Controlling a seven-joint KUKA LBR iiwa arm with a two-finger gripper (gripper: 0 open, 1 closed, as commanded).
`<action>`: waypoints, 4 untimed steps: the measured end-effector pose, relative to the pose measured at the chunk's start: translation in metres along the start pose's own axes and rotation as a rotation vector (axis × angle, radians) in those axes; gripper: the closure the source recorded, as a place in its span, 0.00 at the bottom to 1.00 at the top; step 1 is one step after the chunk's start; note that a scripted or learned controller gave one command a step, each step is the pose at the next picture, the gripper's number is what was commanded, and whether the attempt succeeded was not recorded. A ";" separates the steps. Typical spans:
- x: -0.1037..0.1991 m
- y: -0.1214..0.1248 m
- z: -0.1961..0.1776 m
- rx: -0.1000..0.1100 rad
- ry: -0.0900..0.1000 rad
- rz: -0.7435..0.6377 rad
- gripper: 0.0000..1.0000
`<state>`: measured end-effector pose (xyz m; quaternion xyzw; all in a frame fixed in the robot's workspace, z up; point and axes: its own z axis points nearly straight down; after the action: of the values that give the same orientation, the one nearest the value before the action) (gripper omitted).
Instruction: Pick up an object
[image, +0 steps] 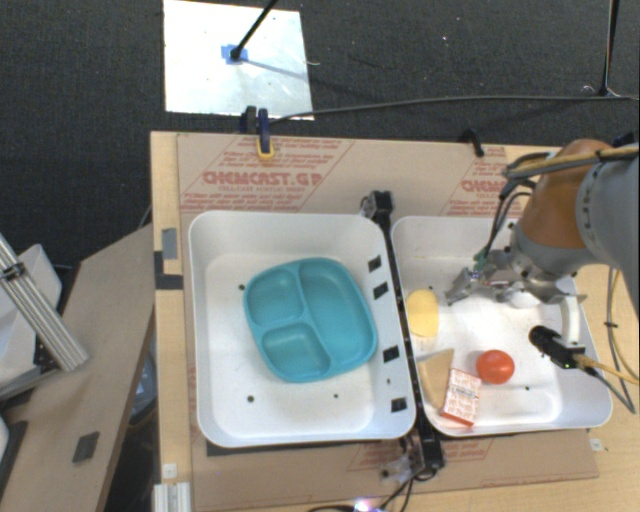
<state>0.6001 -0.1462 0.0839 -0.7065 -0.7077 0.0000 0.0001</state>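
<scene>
The red-and-white packet (462, 396) lies unlifted, tomato (495, 366) at its two o'clock, the claw (478, 281) hanging above at twelve, its spread impossible to tell, so the pick seems undone.

A single fixed camera looks down on the bench (300, 165) at a slant from above, far enough back to take in both bins whole, the bench's far edge and the dark floor beyond. The arm (590, 215) enters from the right edge, and its pincer (480, 283) sits over the right bin (580, 400), so that bin lies right of centre in the frame. The left bin (220, 330) is left of the pincer, near the frame's middle. The bench's far edge lies beyond the pincer, toward the top. The near edge falls below it, close to the bottom border. There is no second view to overlap.
</scene>
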 end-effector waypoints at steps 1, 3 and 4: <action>0.000 0.001 -0.012 -0.004 0.000 0.000 1.00; 0.005 0.006 -0.139 -0.009 -0.002 -0.004 1.00; 0.006 0.007 -0.143 -0.003 -0.001 -0.004 1.00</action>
<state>0.6073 -0.1407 0.2269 -0.7051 -0.7092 -0.0010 -0.0013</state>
